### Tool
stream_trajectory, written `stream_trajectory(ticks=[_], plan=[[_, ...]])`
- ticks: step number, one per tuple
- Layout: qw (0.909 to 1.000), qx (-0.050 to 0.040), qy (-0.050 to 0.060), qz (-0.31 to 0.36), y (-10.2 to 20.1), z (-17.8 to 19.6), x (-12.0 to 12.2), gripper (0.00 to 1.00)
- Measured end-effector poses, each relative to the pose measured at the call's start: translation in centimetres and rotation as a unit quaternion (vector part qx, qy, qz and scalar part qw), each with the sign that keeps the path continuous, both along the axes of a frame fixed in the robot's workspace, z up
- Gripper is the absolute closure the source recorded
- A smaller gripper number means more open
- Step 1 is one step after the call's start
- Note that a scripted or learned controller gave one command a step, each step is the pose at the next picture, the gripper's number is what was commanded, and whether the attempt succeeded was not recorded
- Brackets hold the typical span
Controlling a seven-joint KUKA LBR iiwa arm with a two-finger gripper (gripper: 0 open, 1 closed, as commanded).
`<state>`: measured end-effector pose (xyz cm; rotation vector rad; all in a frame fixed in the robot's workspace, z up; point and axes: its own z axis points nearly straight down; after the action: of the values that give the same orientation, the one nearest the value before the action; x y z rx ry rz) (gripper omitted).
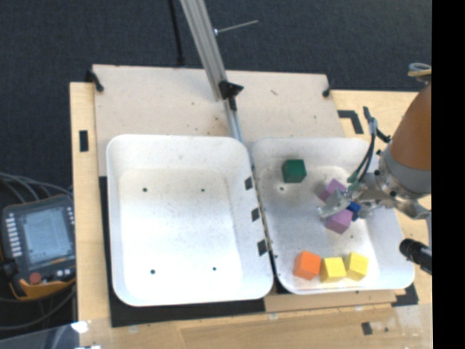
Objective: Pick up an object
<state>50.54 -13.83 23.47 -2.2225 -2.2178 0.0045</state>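
The grey arm's claw (341, 208) is down in the right white bin (378, 282), between two purple blocks (333, 190) (338, 222); I cannot tell its state. A green cube (293, 170) sits well apart.

From my seat I see the wooden worktop (83, 195), a slanted aluminium rail (205, 38) rising behind it, a teach pendant (40, 238) at left, and dark carpet (73, 20) around.
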Motion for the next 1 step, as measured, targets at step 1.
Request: stream_trajectory(ticks=[1], plan=[[1.0, 0.0003, 0.0, 0.0, 0.16, -4.29, -0.32, 0.0]])
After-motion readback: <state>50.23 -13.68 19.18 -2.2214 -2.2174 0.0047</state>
